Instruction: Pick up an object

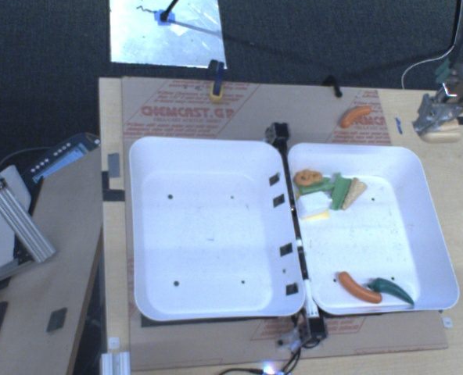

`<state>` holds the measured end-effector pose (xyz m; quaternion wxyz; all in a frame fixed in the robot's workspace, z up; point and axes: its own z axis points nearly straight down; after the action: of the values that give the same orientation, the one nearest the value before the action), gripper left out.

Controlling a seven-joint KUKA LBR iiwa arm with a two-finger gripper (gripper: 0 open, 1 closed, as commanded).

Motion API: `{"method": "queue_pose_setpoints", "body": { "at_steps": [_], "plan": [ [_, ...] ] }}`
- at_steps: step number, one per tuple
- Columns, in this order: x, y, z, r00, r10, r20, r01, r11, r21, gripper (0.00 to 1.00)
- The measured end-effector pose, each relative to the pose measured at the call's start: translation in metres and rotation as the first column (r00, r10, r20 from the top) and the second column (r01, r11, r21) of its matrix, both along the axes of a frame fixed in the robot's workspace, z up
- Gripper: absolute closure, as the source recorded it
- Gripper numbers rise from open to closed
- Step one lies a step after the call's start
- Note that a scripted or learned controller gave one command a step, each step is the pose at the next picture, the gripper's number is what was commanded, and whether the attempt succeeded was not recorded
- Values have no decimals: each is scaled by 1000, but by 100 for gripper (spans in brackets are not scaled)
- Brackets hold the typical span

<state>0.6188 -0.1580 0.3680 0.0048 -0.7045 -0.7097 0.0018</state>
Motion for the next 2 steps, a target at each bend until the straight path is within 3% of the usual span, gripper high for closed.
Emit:
{"method": "queue_pose_setpoints", "body": {
  "at_steps": [1, 2],
  "plan": [
    [-20, -14, 24, 1000, -6, 13, 6, 1000, -5, 100],
    [-56, -14, 178, 1000, -4, 29, 4, 1000, -10, 100]
  ]
}}
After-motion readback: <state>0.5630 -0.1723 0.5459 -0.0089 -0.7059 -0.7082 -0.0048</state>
